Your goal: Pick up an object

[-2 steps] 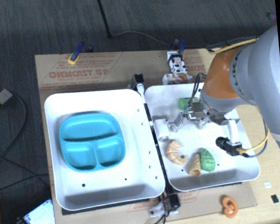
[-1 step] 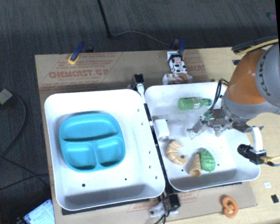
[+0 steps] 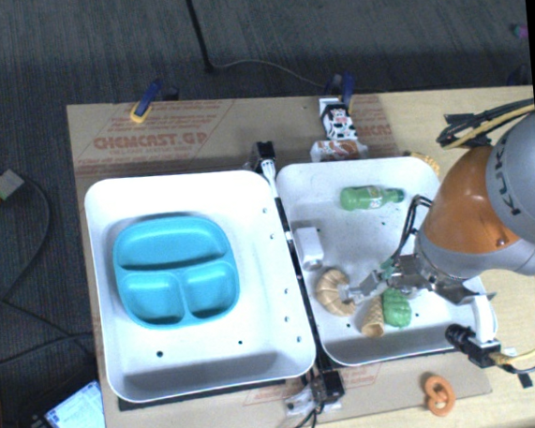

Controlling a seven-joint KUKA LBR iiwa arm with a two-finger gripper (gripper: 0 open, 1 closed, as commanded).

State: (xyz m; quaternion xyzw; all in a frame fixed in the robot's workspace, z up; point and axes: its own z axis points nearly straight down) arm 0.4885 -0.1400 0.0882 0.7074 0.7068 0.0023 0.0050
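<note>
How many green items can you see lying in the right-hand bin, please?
2. A green bottle lies near the far wall of the right bin, and a green rounded item sits near the front, beside the gripper. The arm may hide others.

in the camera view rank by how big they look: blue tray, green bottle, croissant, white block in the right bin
1. blue tray
2. green bottle
3. croissant, nearly the bottle's size, so that order is unsure
4. white block

One fixed camera looks down at a slant from above, taking in both white bins (image 3: 190, 192) whole
</note>
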